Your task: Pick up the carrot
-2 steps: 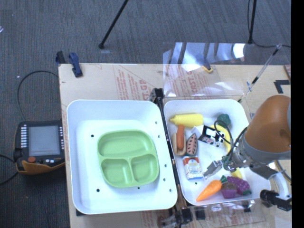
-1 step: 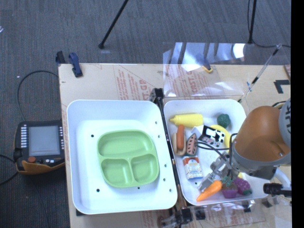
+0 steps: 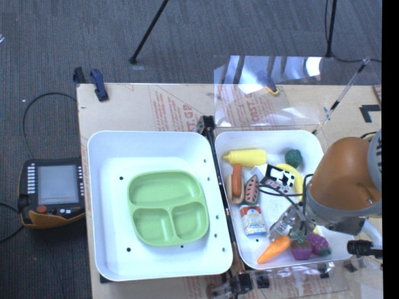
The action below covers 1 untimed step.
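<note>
Carrot (image 3: 274,250) down at the near edge of the right bin (image 3: 249,263), tip pointing left, carton (image 3: 252,220) just beside it up-left, grapes (image 3: 310,246) crowding its fat end. Gripper (image 3: 293,226) right over that fat end; can't tell how wide it's set. Best to bite mid-body, across the taper, away from the grapes. Probably slippery near the tip.
</note>
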{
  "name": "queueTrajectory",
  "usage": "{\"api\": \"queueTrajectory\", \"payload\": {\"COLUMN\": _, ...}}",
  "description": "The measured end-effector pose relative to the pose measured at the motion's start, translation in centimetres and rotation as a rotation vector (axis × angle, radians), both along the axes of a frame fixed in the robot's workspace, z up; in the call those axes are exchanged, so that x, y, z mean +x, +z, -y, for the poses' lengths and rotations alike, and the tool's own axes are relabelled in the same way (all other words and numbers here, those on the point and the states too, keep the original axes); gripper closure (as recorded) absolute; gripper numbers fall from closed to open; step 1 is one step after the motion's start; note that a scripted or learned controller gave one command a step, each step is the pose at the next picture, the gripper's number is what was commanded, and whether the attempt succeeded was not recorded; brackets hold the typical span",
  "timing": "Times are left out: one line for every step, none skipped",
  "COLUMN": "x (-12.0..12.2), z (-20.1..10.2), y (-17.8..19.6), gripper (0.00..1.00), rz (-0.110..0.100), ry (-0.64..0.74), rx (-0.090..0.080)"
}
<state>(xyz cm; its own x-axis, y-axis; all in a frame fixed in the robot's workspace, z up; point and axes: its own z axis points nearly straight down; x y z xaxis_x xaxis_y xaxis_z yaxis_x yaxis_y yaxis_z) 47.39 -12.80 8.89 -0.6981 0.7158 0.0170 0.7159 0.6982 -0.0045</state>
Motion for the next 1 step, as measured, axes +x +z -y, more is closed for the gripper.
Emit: {"api": "queueTrajectory", "payload": {"x": 0.32, "z": -3.43, "y": 8.48, "gripper": 1.00, "rz": 0.007, "ry": -0.425, "rx": -0.010}}
